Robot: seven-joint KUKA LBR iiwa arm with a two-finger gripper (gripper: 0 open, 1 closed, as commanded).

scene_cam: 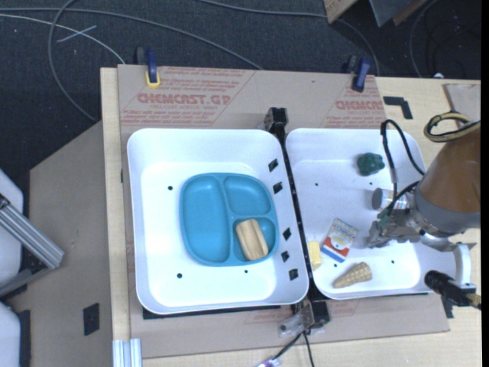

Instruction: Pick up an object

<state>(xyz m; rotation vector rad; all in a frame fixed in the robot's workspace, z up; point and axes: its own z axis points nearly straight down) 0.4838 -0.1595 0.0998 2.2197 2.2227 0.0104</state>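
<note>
Two white bins are set side by side on the bench. A blue plate (225, 219) is laid in the left bin (153, 205), with a tan roll (251, 238) kept in its near right part. In the right bin (321, 155), things are spread out so one can be grabbed: a green lump (371, 163) far, a small packet (337, 242), and a cone (352, 274) near. The claw (384, 232) is lowered just right of the packet. How wide it is opened cannot be told, and nothing is seen held.
</note>
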